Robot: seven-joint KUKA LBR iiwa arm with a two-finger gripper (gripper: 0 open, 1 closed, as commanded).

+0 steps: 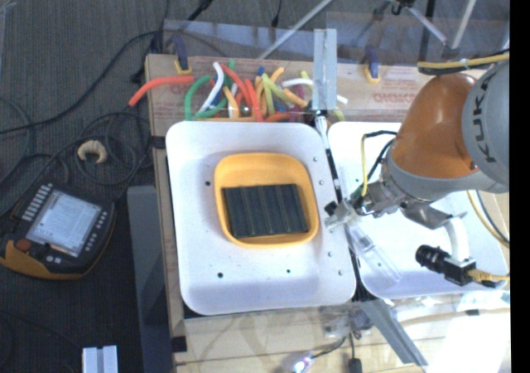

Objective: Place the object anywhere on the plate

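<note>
Your plate (267,166) is the yellow, rounded-square dish sitting in the middle of the left white bin (199,264). A dark, ribbed rectangular slab (265,210) lies flat inside it, filling most of its floor. You cannot pick out any other loose object for placing in either bin.

Just right of the plate, over the seam where the two bins meet, you see the end effector (362,240), a pale, see-through part reaching down from the wrist. From this angle you cannot tell how it is set or whether anything sits in it. Above it the arm's orange band (435,127) and grey body (501,135) cover much of the right bin (389,280).

Behind the bins, coloured cables (240,94) lie bunched along the desk (166,106) edge. On the floor to the left rests the teach pendant (58,226).
</note>
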